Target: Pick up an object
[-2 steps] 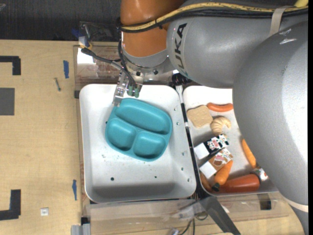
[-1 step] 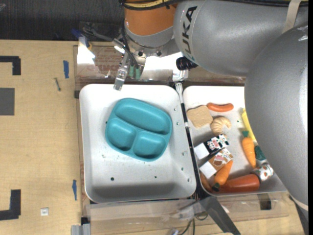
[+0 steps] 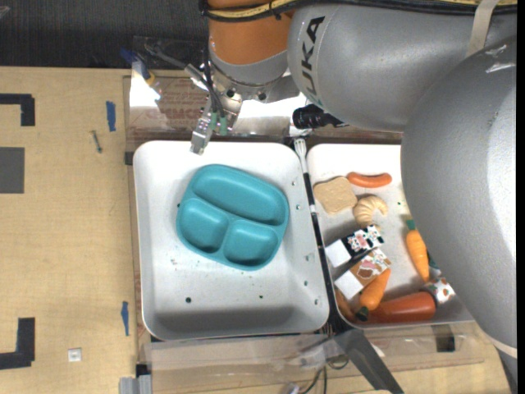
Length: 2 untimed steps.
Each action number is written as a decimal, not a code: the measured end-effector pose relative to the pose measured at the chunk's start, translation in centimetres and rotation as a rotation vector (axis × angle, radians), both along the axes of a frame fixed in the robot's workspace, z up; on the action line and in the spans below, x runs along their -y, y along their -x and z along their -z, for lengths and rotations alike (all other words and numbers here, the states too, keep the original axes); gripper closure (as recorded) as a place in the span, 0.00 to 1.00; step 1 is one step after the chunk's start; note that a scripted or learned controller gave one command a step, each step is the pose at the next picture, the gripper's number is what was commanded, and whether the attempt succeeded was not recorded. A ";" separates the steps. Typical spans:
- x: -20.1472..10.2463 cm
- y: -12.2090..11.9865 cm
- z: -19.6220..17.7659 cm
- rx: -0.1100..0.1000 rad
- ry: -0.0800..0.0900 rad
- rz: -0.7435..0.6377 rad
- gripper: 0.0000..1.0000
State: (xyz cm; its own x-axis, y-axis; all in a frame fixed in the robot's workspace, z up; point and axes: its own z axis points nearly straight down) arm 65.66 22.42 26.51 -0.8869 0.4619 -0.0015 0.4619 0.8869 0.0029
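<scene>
You are looking down on a tan, cardboard-coloured surface (image 3: 66, 245) marked with a few black angle shapes and short strips of blue tape, with two shallow white bins set side by side on it.

The gripper (image 3: 201, 140) hangs at the far rim of the left bin (image 3: 164, 302), near that bin's far left corner, below the arm's orange band (image 3: 246, 23). Whether it stands wide or narrow you cannot tell from this angle, and nothing can be made out in its grasp.

Just near of it, in the left bin, lies a teal divided tray (image 3: 234, 214), turned at a slant, with one long compartment and two smaller ones. It lies apart from the gripper.

Across the dividing rims, the right bin (image 3: 316, 158) holds the small play-food pieces. A slice of toast (image 3: 334, 194) lies toward the far left, with a small sausage (image 3: 369, 179) just beyond it and a pale shell-shaped pastry (image 3: 370, 209) just beside it. Nearer you lie two small printed cartons (image 3: 361, 253), a carrot (image 3: 375, 288) leaning against them, another carrot (image 3: 418, 253) toward the right, and a long red-brown sausage (image 3: 402, 306) at the near wall.

The grey arm (image 3: 426, 80) covers the right part of that bin.
</scene>
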 end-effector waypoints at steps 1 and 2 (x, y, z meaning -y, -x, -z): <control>0.0 0.7 1.9 -0.003 0.001 0.021 1.00; 0.0 -0.1 3.5 -0.003 0.000 0.120 1.00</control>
